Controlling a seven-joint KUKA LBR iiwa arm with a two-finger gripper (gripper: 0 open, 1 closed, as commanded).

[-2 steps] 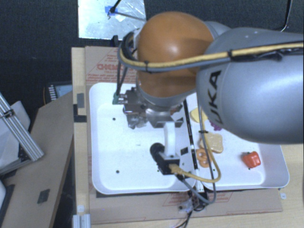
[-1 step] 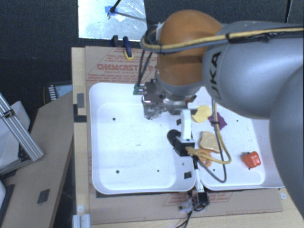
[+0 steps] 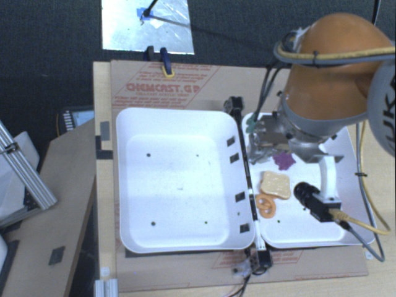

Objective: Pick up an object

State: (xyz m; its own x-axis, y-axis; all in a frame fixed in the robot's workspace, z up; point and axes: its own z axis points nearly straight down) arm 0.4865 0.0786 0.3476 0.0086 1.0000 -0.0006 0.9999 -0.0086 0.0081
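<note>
Toast slice [image 3: 275, 184] lies just below the jaws [image 3: 265, 146], apart from them.

Grey arm [image 3: 346, 73] with big orange band, metal gripper [image 3: 265, 142] underneath.

Rounded orange dome on top, glossy, ringed by a thin yellow-and-black cable [image 3: 328, 55] looped round its upper edge. Below that a grey collar, then a silvery wrist with small brackets and dark fittings. Black lettering partly cut off on the grey casing at far right edge. Dark wires running down from the dome's left side to the gripper. Gripper itself bare metal, blocky, details too small to make out.
</note>
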